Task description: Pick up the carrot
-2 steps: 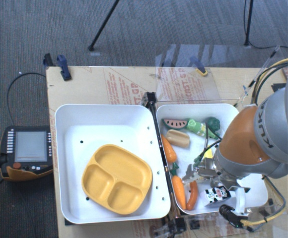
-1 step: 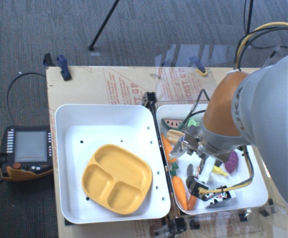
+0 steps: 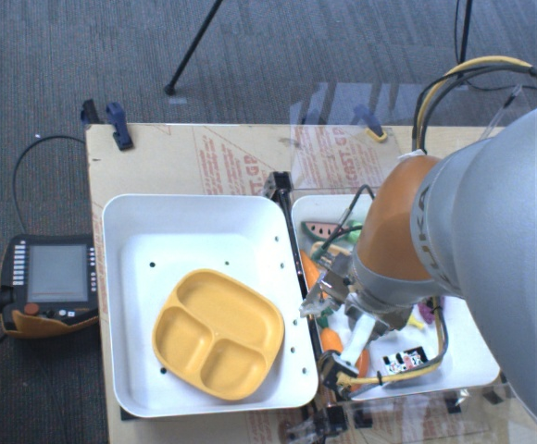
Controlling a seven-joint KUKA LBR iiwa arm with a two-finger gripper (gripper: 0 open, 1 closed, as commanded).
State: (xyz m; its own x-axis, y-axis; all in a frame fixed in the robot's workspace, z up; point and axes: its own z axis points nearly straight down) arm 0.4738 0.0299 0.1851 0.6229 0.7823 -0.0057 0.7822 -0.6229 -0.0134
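Observation:
The arm's orange-banded wrist (image 3: 393, 239) hangs low over the left half of the right bin (image 3: 477, 359) and hides much of what lies in it. An orange carrot-like piece (image 3: 309, 269) lies against that bin's left wall, partly under the arm. A second orange piece (image 3: 330, 341) lies nearer the front, just below the gripper (image 3: 333, 303). The gripper points down into the bin between the two orange pieces, and I cannot see whether it touches either of them.
A yellow divided plate (image 3: 218, 334) lies in the left bin (image 3: 194, 215). A watermelon slice (image 3: 318, 228) and a green item (image 3: 334, 242) sit at the right bin's back left, and a purple item (image 3: 426, 314) is beside the arm. A pendant (image 3: 54, 280) lies left of the bench.

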